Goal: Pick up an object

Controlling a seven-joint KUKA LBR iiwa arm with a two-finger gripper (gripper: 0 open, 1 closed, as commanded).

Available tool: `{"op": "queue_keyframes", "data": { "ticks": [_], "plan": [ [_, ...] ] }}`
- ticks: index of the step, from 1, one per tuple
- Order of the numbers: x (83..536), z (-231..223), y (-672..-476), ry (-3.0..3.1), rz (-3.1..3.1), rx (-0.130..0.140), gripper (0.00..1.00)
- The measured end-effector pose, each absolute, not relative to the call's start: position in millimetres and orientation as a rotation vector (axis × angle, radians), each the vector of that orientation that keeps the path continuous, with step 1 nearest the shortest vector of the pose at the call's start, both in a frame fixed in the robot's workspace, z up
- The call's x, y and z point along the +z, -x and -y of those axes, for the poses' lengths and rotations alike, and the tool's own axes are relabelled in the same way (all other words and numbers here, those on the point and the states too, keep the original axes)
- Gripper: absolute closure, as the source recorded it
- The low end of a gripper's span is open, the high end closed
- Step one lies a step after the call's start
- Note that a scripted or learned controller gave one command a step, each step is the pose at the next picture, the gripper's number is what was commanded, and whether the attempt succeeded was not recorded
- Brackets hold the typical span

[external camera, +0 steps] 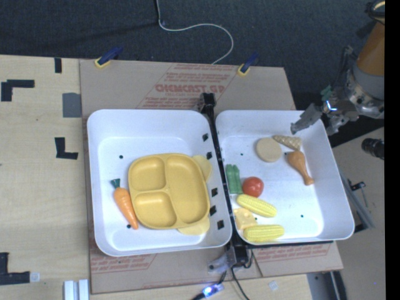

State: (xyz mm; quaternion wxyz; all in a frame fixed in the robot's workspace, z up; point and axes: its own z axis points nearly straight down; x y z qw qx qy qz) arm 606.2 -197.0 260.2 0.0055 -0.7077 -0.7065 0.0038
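Now | cardboard sheet [181,86] under both bins | dark carpet [75,11] behind | end effector [307,121] state unclear

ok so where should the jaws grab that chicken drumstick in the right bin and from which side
Probably from above, across the narrow bone end of the drumstick. It lies flat, slanting toward the bin's right wall, with bare floor on both sides of that end; its thick end touches a wedge-shaped piece.

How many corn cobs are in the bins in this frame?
2, both in the right bin: one corn cob lies just below the tomato, the other corn cob near the front wall. Another could be hidden under the yellow plate.
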Motion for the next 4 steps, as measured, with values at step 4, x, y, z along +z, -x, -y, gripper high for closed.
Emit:
{"op": "queue_keyframes", "data": {
  "ticks": [4],
  "plan": [
    [95, 195, -624.2, 2.218, 2.223, 0.004, 0.00]
  ]
}}
